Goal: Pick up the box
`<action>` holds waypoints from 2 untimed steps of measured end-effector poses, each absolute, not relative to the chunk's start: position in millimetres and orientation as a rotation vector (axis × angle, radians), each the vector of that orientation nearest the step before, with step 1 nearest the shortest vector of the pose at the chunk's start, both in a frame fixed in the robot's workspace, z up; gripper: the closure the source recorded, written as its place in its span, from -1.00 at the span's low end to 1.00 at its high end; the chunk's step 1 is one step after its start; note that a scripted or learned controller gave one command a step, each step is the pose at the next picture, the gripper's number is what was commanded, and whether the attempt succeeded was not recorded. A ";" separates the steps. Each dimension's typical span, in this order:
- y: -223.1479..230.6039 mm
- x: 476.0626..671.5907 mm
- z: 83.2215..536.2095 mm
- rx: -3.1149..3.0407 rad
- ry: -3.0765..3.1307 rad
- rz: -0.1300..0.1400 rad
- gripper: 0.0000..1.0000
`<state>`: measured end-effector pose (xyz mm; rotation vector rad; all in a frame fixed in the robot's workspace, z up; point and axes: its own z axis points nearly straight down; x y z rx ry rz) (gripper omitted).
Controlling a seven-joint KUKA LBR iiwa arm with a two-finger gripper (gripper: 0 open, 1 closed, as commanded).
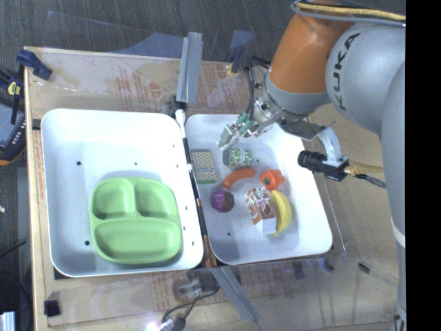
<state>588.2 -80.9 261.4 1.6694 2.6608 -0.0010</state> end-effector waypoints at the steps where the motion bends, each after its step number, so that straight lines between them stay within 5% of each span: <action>1: -81.1 588.1 261.3 1.670 2.661 -0.001 -1.00; 2: -104.0 537.5 229.2 1.999 2.429 -0.004 -1.00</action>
